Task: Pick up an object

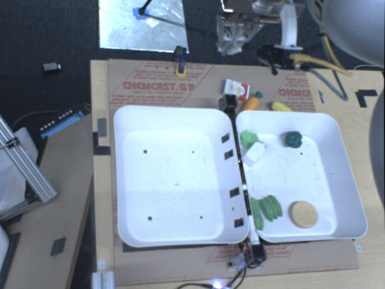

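Dark carpeted floor is seen beyond a pale wooden surface covered by brown cardboard. Two white bins are set side by side: left bin, right bin. In the right bin lie a green bunch, a tan disc, a white block touching a light green piece, and a dark green lump. The jaws hang above the cardboard's far edge; their spread cannot be told.
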`<state>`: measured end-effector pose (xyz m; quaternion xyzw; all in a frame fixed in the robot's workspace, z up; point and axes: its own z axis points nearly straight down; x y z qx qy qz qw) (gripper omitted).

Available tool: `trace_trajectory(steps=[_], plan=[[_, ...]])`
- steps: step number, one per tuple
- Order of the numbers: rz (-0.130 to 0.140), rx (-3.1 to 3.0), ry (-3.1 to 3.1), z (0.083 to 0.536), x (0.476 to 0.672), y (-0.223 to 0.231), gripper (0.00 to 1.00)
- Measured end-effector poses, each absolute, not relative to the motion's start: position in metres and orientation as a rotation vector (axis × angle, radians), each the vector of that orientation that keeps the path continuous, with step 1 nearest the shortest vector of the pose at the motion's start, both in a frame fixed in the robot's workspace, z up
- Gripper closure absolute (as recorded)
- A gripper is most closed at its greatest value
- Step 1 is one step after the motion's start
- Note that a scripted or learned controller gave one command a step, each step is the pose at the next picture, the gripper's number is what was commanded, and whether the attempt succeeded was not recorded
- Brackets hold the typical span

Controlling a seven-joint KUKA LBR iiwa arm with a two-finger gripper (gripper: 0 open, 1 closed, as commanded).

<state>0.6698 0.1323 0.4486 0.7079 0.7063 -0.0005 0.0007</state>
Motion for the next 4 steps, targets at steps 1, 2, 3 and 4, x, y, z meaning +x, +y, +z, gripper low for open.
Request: trace_trajectory(steps=[1, 2, 3, 4], plan=[[0.002, 2.216, 2.227, 0.436, 0.657, 0.173, 1.0], [0.004, 2.215, 2.227, 0.443, 0.644, 0.208, 1.0], [0.003, 2.215, 2.228, 0.433, 0.645, 0.235, 1.0], [0.004, 2.218, 2.221, 0.43, 0.669, 0.234, 1.0]])
